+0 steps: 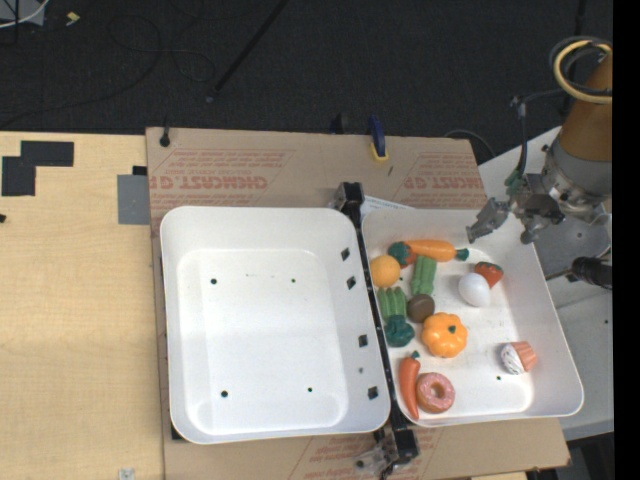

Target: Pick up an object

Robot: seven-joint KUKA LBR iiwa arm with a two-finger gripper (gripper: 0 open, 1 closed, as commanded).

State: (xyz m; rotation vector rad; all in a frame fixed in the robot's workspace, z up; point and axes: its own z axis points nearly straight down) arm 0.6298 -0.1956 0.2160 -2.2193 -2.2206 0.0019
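Toy food lies clustered in the right bin (555, 368), mostly against its left wall, leaving bare floor along the right rim. My claw (508, 218) hangs above that bin's upper right corner, pinching nothing; I cannot tell its spread. Left bin (200, 268) adjoins. Both rest on cardboard (250, 168) over the tabletop (70, 318). Count: two carrots (432, 249), one doughnut (435, 392), one egg (474, 289), one pumpkin (444, 335).

Bench (70, 298) — cardboard sheet (300, 168) on it, bearing two white bins (260, 328).
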